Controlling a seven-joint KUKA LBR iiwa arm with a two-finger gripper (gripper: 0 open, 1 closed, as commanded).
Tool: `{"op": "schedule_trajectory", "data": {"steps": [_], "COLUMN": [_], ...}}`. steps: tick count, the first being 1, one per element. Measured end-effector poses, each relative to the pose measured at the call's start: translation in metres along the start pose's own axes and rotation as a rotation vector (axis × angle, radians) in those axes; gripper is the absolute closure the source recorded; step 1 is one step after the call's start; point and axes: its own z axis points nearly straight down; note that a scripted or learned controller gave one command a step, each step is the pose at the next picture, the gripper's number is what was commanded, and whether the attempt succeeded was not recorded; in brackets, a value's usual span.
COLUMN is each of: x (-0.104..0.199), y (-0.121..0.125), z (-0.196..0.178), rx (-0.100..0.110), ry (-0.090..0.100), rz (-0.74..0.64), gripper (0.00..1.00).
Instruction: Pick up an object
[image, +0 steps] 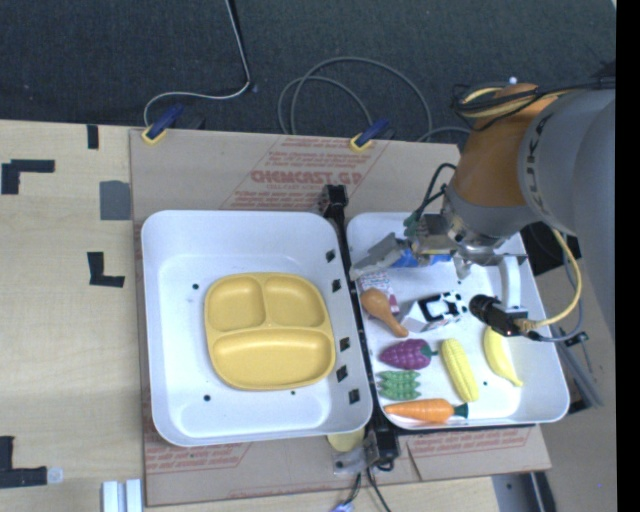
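The arm is seen over the upper part of the right bin (545, 405), its pincer (440, 300) lowered near the bin's centre. Whether the pincer is apart or together cannot be told; its tip is merged with a black-and-white shape beneath it.

Candidate objects are laid in the lower half of the same bin, all nearer the camera than the pincer. A drumstick (382, 308) is found just beside it toward the left bin, long axis slanted. A grape bunch (405, 353) and a corn cob (459, 368) lie just below; the cob's long axis runs roughly up and down the view. A banana (500, 357) lies to the arm's side, a pea pod (398, 383) and a carrot (424, 409) along the near wall, the carrot crosswise.

The left bin (160, 300) carries a yellow divided plate (268, 332).

Red printing on the cardboard (300, 172) under the bins is noted; it cannot be read with confidence.

Judgement: the drumstick is nearest.
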Motion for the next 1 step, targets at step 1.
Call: {"op": "schedule_trajectory", "data": {"steps": [1], "x": [-0.0350], "y": [0.0539], "z": [-0.0059], "rx": [-0.014], "ry": [-0.005], "rz": [0.003], "gripper": [0.00]}}
